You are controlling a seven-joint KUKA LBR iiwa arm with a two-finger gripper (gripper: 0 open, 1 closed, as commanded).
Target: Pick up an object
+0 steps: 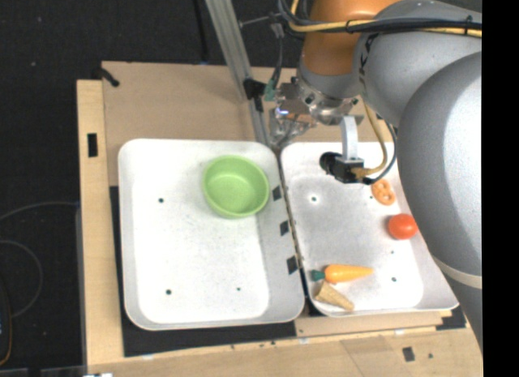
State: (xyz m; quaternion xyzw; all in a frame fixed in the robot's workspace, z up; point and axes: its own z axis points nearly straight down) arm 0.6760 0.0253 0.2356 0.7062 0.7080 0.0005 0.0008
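Gripper [285, 134] hovering up by the divider at the far edge, can't tell its state — nearest pick is the green bowl [235, 186] just left-and-below it in the left bin [146, 229], so I'd drop straight onto one rim, approx. vertical.

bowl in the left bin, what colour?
Light green. The bowl sits near the back of the left bin, clearest in the camera view.

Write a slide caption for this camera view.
Arm over right bin; green bowl in left bin.
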